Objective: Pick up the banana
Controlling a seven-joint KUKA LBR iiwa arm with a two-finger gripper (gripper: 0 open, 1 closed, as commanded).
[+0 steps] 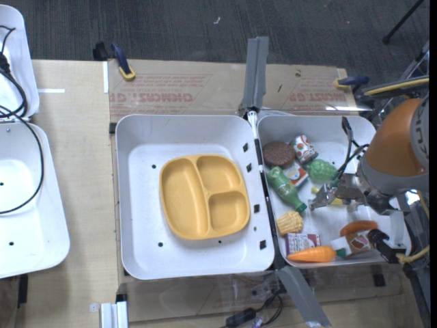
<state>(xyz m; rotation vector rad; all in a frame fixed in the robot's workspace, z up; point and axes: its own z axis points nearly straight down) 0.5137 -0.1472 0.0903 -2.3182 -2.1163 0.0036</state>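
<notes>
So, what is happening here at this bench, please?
A grey robot arm with an orange band reaches in from the right over the right bin, which holds toy foods: a green bottle, a corn cob, a carrot, a brown patty. Its gripper hangs low among them, near the bottle, with nothing visibly between its fingers. The left bin holds a yellow divided plate. I cannot make out a banana for certain.

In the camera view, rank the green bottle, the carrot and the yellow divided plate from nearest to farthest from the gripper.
Measured from the gripper in the right bin:
1. Green bottle, just to its left in the same bin.
2. Carrot, at that bin's front edge.
3. Yellow divided plate, over in the left bin.
</notes>
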